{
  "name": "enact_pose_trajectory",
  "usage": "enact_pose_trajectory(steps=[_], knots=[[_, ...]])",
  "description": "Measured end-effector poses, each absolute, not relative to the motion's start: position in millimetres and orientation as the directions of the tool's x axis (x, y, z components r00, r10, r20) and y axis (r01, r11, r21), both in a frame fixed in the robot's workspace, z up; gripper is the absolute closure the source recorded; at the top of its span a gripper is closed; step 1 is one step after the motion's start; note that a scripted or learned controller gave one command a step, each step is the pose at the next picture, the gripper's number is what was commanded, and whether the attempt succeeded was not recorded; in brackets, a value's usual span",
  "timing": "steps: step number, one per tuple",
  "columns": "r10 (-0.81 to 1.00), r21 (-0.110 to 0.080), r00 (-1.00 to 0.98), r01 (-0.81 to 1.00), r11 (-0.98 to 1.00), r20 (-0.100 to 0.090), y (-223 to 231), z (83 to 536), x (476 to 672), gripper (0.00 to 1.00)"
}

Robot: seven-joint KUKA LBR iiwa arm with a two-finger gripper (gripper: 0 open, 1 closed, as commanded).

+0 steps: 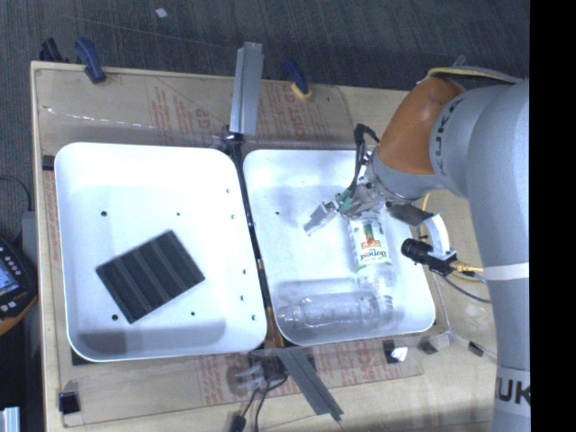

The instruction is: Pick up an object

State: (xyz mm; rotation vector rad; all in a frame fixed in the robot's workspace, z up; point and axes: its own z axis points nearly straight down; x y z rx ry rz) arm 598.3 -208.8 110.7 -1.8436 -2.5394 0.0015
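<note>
Bottles, two of them, lie in the right-hand bin (270, 187): one small bottle with a white, red and green label (369, 246) lying lengthwise toward the bin's right side, its far end up near the gripper, and one clear plastic bottle (328, 311) lying on its side along the near wall, crosswise to the first. The near end of the labelled bottle lies just beside the clear one; whether they touch cannot be told. Gripper (322, 216): low over the middle of the right bin, pointing toward the bin's left, its pale metal tip just beside the far end of the labelled bottle; nothing can be seen between the fingers, and whether they are spread or pressed together cannot be told from here. Arm (477, 151): grey, with an orange band (414, 138) above the wrist, reaching in from the right over the bin's far right corner. Left-hand bin (81, 178): holds one dark, ribbed rectangular slab (149, 275), lying flat and turned at a slant, toward the near left part of the bin. The two bins sit side by side on a pale bench (135, 97), their inner walls touching.
</note>
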Motion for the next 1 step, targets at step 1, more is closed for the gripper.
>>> enact_pose_trajectory(steps=[1], knots=[[0.945,-0.003,-0.326,0.945,0.326,0.003,-208.4,132.7,585.1,0.00]])
